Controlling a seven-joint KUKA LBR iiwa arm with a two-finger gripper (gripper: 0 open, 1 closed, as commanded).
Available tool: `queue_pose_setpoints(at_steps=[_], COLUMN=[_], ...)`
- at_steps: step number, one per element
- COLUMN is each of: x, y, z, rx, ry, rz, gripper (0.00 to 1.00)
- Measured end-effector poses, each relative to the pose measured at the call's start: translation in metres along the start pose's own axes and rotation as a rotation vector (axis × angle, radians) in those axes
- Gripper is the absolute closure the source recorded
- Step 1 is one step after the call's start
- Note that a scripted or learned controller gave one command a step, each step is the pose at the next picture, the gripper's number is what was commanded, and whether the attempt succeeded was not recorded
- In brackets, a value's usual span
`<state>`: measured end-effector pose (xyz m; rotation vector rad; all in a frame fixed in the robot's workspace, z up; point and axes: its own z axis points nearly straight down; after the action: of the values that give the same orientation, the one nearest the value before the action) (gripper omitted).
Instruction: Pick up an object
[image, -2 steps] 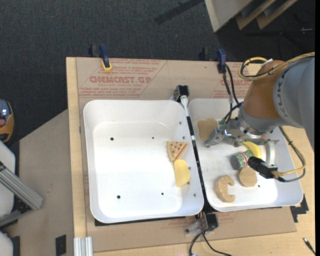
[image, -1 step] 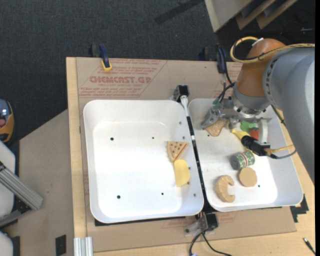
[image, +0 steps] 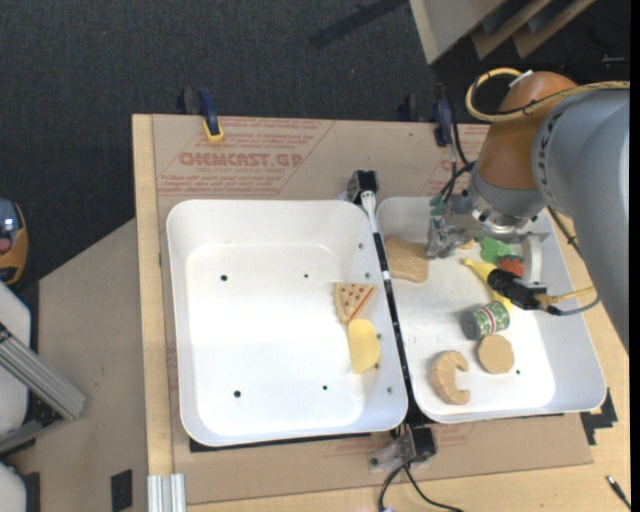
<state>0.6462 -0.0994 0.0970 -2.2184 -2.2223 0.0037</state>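
The bread slice (image: 405, 263) is the thing closest to my gripper (image: 441, 243). It is flat, tan and rough on top, with a rounded edge. It lies in the right bin (image: 570, 385), near that bin's 10 o'clock corner, close to the left wall. The gripper hangs just beside the slice, at its 2 o'clock. I cannot tell if the gripper is spread or pressed together.

At the gripper's 3 o'clock there is a bright green piece (image: 495, 247), partly under my arm. A small yellow banana shape (image: 478, 268) and a red bit (image: 513, 266) sit just below it. Toward 6 o'clock in the bin, a little green can (image: 486, 320) lies on its side. A round tan cookie (image: 495, 355) sits right under the can, and a curved tan roll (image: 450, 377) is at the cookie's 8 o'clock.

A thin black strip (image: 380, 265) runs between the two bins. The left bin (image: 190, 300) is white and smooth. At its 3 o'clock side lies a waffle triangle (image: 352, 297) with a grid pattern. A smooth yellow lump (image: 363, 346) sits just below the waffle.

Both bins rest on a brown board (image: 250, 150) with red letters printed on it. A blue and yellow clamp (image: 210, 118) grips the board's 12 o'clock edge. Around the board is a dark grey carpet floor (image: 80, 100).
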Motion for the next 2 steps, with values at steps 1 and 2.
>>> queue_pose_setpoints(at_steps=[1,2], x=[0.098,0.161], y=[0.019,0.022], z=[-0.095,-0.265], rx=[-0.015,-0.024], ry=[0.003,0.004], rz=[-0.008,-0.007], gripper=[1.00,1.00])
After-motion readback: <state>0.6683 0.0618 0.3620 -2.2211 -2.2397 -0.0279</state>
